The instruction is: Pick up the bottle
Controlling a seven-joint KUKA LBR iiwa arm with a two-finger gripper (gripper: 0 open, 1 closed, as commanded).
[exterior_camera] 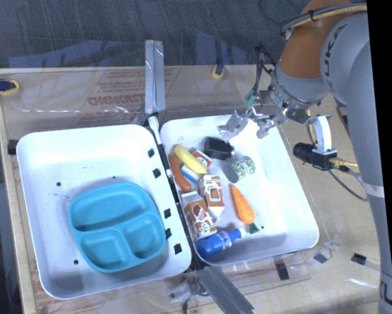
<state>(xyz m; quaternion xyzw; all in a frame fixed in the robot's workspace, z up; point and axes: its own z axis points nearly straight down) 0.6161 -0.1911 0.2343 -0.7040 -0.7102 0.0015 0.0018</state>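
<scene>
The bottle (218, 242) is blue with a paler cap and lies on its side at the near edge of the right bin (286, 199). My gripper (246, 127) hovers over the far part of that bin, well beyond the bottle, above a black object (217, 146). Its fingers (231, 124) are spread open with nothing between them.
The right bin also holds a banana (189, 159), an orange sausage-shaped item (179, 175), two small cartons (211, 189), a carrot (242, 205) and a green-white ball (242, 166). A blue divided tray (116, 226) lies in the left bin (38, 168).
</scene>
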